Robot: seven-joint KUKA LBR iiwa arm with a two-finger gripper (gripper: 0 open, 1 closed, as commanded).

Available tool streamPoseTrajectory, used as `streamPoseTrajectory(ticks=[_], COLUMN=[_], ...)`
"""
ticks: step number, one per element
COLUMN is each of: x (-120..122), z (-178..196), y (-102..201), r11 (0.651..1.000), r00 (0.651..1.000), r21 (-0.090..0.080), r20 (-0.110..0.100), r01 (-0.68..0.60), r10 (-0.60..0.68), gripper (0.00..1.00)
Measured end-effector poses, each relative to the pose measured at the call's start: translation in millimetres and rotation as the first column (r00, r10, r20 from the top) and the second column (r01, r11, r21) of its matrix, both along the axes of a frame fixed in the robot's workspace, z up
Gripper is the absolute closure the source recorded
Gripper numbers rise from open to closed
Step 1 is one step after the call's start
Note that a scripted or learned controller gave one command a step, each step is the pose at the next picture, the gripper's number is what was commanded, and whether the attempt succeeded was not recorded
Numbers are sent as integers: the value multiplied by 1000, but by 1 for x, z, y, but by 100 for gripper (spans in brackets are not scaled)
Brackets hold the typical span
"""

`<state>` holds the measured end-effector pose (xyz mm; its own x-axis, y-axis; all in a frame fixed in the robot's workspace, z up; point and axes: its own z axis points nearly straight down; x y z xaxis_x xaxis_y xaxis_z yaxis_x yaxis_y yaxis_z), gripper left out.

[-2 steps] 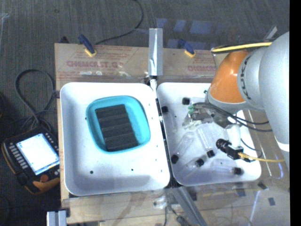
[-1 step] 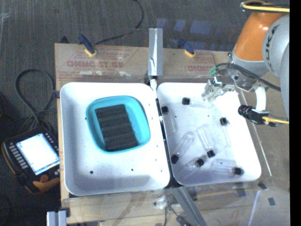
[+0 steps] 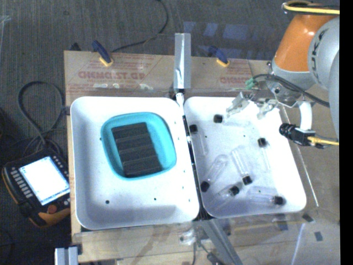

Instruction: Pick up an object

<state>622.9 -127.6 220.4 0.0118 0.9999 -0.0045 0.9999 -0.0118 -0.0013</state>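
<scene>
Clear tubes (image 3: 238, 164) with black caps lie loose in the right bin (image 3: 295, 203), free for picking. Beyond them, near the bin's far wall, the gripper (image 3: 251, 105) hovers, fingers apart, holding nothing, seemingly poised to descend.

A single camera sits fixed above the worktop (image 3: 138, 73) and looks down on it at a slant, far enough off to take in both white bins whole. The left bin (image 3: 88, 203) and the right bin (image 3: 292, 197) lie side by side across the middle of the frame, their far rims toward the top. Beyond the left bin's outer edge the view reaches the floor and a handheld screen (image 3: 38, 184). The arm (image 3: 309, 37) enters from the upper right, past the right bin's far corner.
</scene>
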Motion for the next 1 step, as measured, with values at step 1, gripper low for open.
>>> streamPoseTrajectory(ticks=[1], x=[-33], z=[-121], y=[24], r11=[999], r00=[999], r21=[3], r20=[0], r01=[-44], r10=[44], gripper=[0])
